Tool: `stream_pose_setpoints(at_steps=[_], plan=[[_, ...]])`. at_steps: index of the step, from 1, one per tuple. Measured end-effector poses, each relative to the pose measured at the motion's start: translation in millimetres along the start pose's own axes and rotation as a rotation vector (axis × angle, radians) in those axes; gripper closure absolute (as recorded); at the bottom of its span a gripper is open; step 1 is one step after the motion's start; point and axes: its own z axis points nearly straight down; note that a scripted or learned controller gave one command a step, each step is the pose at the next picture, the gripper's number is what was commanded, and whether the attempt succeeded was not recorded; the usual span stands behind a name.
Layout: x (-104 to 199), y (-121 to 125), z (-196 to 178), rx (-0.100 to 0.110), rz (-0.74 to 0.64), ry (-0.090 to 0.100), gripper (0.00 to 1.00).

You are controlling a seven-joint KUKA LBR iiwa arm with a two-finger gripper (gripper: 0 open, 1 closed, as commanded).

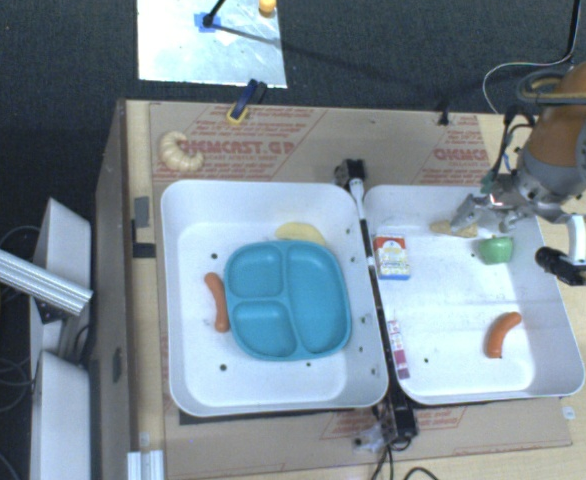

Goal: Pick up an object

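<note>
Metal jaws beside green object (494,250)

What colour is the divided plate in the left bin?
Light blue; the plate shows best in the camera view.

A robotics lab test bench: two shallow white plastic bins (173,268) sit on a printed cardboard sheet (273,143), loose black cables (393,448) trail nearby, dark carpet (53,68) lies beyond, and aluminium framing (33,278) stands left.

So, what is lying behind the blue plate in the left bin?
A pale yellow thing sticks out past the far rim of the blue plate. The plate covers its near part, so its full shape cannot be seen.
</note>
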Motion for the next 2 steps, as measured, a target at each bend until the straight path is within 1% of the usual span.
stream_pose_setpoints(at_steps=[1,2], plan=[[0,1,-12,0.001,-0.003,0.0,1.0],[0,5,-77,-0.004,-0.002,-0.001,1.0]])
